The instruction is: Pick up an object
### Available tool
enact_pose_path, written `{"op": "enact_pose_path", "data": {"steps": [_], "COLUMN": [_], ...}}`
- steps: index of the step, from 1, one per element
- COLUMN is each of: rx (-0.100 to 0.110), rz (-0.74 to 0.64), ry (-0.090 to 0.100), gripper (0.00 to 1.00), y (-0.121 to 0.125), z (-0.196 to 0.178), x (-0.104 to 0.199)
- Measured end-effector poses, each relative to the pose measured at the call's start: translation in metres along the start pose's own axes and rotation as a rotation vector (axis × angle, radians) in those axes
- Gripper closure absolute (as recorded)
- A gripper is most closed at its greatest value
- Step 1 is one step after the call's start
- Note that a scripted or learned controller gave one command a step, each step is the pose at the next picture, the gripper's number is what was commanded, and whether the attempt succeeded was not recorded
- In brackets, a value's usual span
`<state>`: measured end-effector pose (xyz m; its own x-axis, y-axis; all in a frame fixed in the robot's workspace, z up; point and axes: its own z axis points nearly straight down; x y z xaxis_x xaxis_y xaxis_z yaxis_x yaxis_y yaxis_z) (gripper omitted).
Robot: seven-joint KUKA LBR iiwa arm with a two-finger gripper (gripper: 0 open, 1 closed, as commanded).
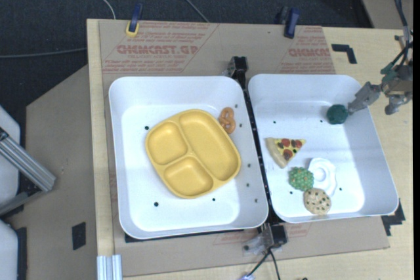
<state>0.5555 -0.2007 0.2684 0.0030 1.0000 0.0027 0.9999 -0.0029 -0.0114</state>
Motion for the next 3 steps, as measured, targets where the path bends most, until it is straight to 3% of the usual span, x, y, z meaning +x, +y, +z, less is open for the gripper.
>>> {"op": "enact_pose_path", "data": {"steps": [1, 3], "rx": [-0.011, -0.005], "rz": [-0.003, -0.003], "ry": [-0.003, 0.0], "gripper": [0.0, 0.0], "y": [0.002, 0.009], "z": [-0.006, 0.095], "x": [0.0, -0.003]}}
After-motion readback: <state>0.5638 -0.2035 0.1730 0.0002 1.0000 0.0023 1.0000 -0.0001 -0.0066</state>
